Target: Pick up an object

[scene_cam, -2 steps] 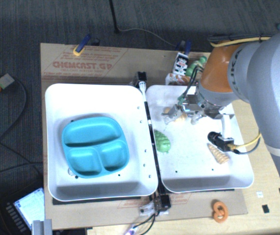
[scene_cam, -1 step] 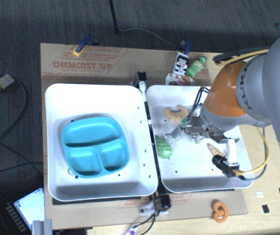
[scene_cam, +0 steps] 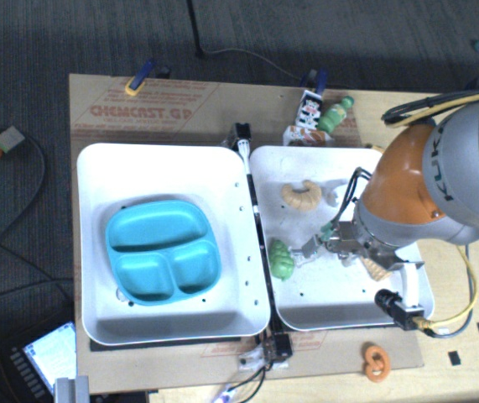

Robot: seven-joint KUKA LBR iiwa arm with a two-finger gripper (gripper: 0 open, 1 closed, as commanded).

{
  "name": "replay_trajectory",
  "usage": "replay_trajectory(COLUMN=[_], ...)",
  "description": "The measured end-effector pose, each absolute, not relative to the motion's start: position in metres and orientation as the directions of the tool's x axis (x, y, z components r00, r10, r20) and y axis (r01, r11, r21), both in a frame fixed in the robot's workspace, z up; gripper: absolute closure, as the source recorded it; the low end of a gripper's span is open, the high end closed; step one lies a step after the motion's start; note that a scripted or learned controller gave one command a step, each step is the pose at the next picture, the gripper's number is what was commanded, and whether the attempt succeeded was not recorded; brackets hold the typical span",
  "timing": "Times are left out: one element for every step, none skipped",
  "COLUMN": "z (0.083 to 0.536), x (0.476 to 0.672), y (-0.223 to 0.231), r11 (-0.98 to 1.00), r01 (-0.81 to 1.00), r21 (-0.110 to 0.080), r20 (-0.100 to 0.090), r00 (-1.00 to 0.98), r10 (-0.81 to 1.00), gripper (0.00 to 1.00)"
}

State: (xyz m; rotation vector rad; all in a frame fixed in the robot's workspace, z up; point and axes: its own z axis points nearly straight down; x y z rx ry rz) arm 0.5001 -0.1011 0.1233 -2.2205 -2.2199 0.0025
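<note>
Just left of the gripper (scene_cam: pixel 327 240), lying in the right bin (scene_cam: pixel 306 313): a green object (scene_cam: pixel 282 259), ungrasped. Finger spread impossible to tell. Advising: shifting left, centring over it, descending squarely before closing.

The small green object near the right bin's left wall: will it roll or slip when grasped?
The green object looks rounded and lumpy, so it may roll if nudged. Its glossy surface suggests it could slip. It sits near the bin wall, which may crowd the gripper.

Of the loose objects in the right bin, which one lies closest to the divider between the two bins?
The green object, at the right bin's left edge by the divider. The tan ring-shaped object sits farther right, toward the back.
</note>
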Motion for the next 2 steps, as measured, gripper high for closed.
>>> replay_trajectory(z=[0.163,0.090], x=[0.545,0.579], y=[-0.099,-0.100], r11=[0.000,0.001], r01=[1.000,1.000], r21=[0.001,0.003], r20=[-0.001,-0.001], r00=[0.000,-0.001], r10=[1.000,1.000], gripper=[0.00,0.00])
